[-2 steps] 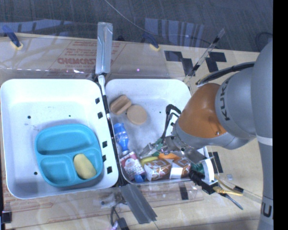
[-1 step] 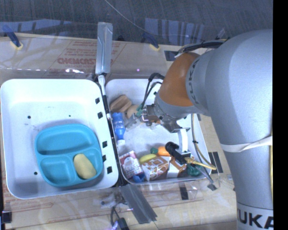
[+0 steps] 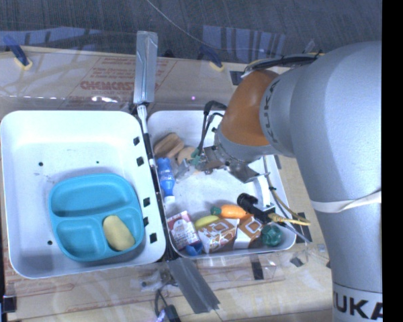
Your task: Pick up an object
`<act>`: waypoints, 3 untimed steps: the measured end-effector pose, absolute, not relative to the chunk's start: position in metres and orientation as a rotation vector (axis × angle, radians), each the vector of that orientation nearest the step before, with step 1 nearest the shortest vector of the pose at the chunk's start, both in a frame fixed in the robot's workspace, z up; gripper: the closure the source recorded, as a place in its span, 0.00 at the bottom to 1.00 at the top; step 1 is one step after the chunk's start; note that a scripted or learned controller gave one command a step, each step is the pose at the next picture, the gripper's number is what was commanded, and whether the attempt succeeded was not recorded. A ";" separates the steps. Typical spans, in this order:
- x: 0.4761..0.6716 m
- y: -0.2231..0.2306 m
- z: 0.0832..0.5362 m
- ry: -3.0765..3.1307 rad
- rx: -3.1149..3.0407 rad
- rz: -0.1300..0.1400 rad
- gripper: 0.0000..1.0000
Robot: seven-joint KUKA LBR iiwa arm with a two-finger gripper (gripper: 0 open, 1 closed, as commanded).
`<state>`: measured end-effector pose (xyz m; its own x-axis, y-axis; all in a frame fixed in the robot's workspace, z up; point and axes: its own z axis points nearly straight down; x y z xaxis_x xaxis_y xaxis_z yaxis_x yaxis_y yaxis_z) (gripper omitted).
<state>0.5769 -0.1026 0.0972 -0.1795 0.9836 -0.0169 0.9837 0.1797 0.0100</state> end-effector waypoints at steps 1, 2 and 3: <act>0.611 -0.114 0.092 2.479 1.930 -0.001 0.00; 0.612 -0.113 0.102 2.484 1.925 -0.001 1.00; 0.587 -0.045 0.196 2.440 1.972 0.009 1.00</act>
